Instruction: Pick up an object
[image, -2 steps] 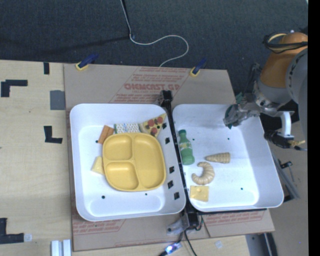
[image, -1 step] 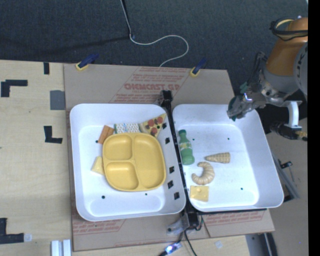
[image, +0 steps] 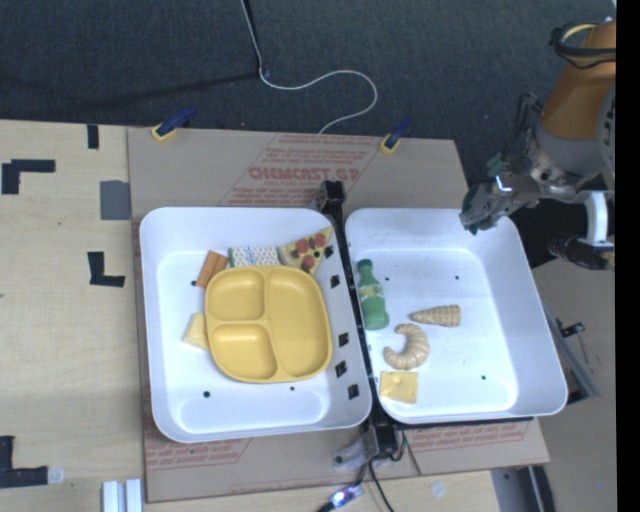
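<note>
Camera view, gripper (image: 482, 214) hung over right bin's (image: 530, 330) upper right corner, finger state impossible to tell, bottle (image: 371, 296), croissant (image: 408, 345), cone (image: 438, 316), cheese (image: 400, 386) lay inside, yellow tray (image: 268, 322) in left bin (image: 165, 330)

red lettering on the cardboard sheet (image: 290, 172) appears upside down, too blurred to read.
</note>
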